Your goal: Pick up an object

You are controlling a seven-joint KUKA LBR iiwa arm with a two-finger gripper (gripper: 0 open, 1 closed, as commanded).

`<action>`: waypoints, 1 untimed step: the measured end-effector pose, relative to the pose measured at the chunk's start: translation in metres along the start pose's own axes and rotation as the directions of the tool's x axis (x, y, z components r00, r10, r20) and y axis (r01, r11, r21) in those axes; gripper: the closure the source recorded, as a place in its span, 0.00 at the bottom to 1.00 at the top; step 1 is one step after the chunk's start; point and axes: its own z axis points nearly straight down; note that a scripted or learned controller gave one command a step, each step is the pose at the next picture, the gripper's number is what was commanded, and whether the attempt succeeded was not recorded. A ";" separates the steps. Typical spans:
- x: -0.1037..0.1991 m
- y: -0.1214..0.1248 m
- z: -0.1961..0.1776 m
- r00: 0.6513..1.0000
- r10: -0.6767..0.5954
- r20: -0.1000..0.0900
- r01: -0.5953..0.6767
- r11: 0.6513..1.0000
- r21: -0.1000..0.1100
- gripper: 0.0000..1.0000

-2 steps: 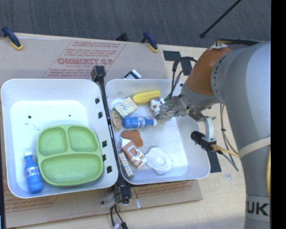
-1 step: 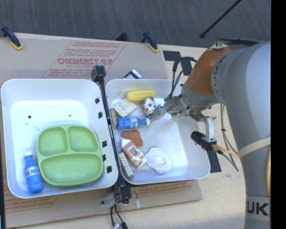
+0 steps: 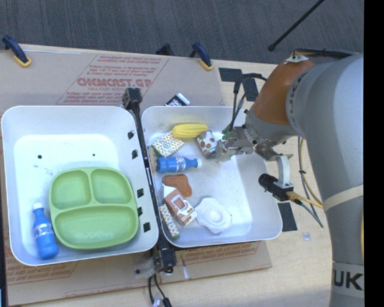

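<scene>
The right bin (image 3: pixel 259 200) holds several small items. At its far side lie a yellow banana-shaped toy (image 3: pixel 189 131) and a small red-and-white patterned box (image 3: pixel 208 142). A patterned packet (image 3: pixel 168 145) and a blue bottle (image 3: pixel 177 165) lie on the bin's left side. Nearer the front are a brown piece (image 3: pixel 178 184), a small brown carton (image 3: pixel 180 208), a white round lid-like object (image 3: pixel 215 215) and a narrow wrapped bar (image 3: pixel 168 222). My gripper (image 3: pixel 226 148) is low in the right bin, just right of the patterned box and close against it.
The left bin (image 3: pixel 25 139) holds a green divided plate (image 3: pixel 93 208) and a second blue bottle (image 3: pixel 43 232) at its front left corner. A black divider with clips (image 3: pixel 139 152) runs between the bins. Cardboard (image 3: pixel 115 78) lies behind them. The grey arm (image 3: pixel 320 126) fills the right side.
</scene>
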 end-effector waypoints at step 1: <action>-0.004 0.052 0.006 1.000 0.003 0.000 -0.003 1.000 -0.003 1.00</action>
